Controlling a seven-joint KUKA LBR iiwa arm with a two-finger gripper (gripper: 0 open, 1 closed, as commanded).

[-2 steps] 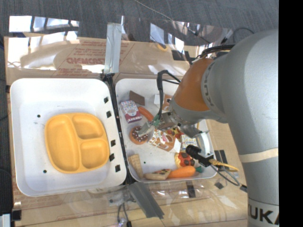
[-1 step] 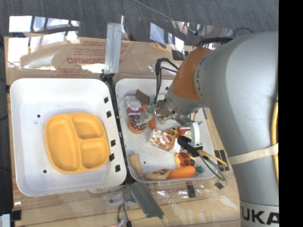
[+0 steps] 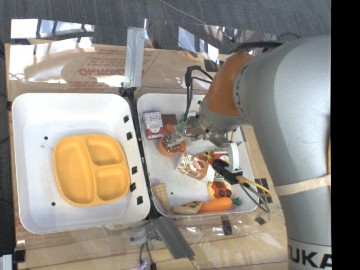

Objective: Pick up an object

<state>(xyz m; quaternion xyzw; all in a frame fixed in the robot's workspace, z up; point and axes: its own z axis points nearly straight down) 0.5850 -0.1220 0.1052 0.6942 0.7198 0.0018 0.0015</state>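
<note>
The gripper [image 3: 179,133] hangs low in the right bin [image 3: 147,167], directly above a round orange-brown toy [image 3: 170,145] near the bin's upper left part, so the coming move seems almost straight down, with nothing visibly held.

Place: a robotics lab or test cell, not a home.
Machine: a large grey industrial arm with an orange band [image 3: 281,122], maker's lettering on its base.
Work surface: a brown cardboard-covered tabletop [image 3: 84,66] patched with grey tape.
Containers: two shallow white plastic bins [image 3: 25,151] set side by side.
Contents: a yellow compartmented plastic tray [image 3: 90,167] and small toy food pieces [image 3: 194,166].
Floor: dark grey carpet [image 3: 67,1].
</note>
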